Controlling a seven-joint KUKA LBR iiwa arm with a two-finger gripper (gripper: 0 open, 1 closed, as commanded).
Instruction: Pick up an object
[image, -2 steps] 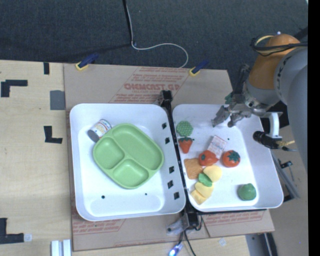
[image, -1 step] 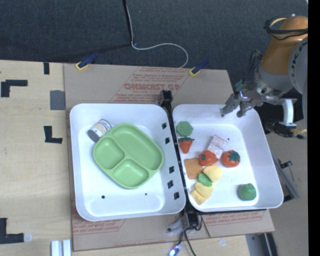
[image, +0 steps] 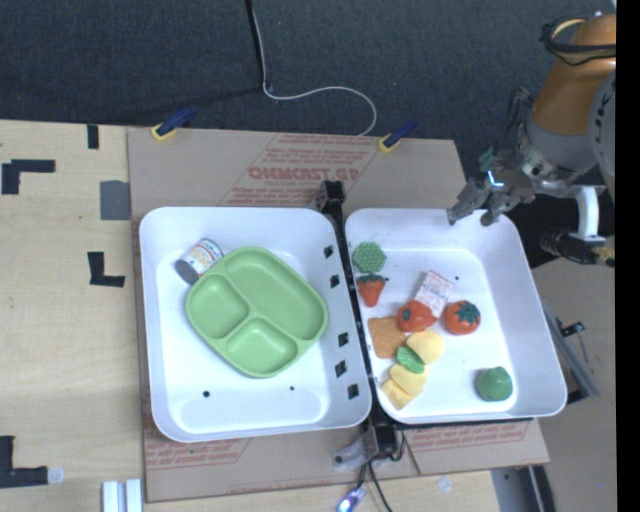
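Lying nearest the camera, along the lower edge of the right bin (image: 535, 330), a green round fruit (image: 493, 383) is sitting beside a pile of yellow pieces (image: 410, 372). Just above them, an orange slab (image: 384, 334), a red tomato (image: 461, 316), another red piece (image: 415, 317), a small white packet (image: 433, 290), a carrot-like piece (image: 371, 290) and a green leafy piece (image: 368, 257) are crowding the bin's middle and left side. Over in the left bin (image: 165, 300), a green divided plate (image: 256, 311) and a small can (image: 199, 258) are resting.

Hovering over the right bin's far rim, the gripper (image: 478, 208) is showing its two fingers spread apart with nothing between them (so no object is being held). Judging from this, the approach is underway and no grasp has begun. Next, the arm needs to be travelling inward and down over one item, ideally the tomato or the green fruit, each standing a little apart from its neighbours.
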